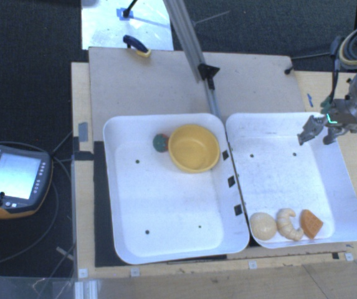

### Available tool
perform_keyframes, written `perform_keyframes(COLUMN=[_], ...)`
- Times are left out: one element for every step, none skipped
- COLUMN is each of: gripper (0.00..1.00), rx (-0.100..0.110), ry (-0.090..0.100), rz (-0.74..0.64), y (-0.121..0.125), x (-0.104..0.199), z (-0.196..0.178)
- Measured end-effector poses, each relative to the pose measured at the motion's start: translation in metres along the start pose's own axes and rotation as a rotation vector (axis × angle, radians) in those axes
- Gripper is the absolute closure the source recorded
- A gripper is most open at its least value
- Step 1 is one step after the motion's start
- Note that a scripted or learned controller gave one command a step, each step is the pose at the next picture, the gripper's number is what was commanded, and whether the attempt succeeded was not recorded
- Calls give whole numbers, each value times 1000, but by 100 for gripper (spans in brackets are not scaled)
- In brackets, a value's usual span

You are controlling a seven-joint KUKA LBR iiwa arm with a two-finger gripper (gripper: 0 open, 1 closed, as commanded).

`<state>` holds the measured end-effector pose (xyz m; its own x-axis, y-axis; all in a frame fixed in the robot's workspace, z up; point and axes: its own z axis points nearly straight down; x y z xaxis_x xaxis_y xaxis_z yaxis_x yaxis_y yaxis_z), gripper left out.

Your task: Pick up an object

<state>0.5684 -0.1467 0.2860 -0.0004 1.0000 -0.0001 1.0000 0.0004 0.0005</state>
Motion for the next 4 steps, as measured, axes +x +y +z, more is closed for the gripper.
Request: perform_keyframes(gripper=[0,0,0,0], rx=[0,3,3,2], ry=[0,1,1,0], rz=[0,0,0,0], y=[0,-7,-12,-14], x=[0,7,13,11], z=[0,52,96,137])
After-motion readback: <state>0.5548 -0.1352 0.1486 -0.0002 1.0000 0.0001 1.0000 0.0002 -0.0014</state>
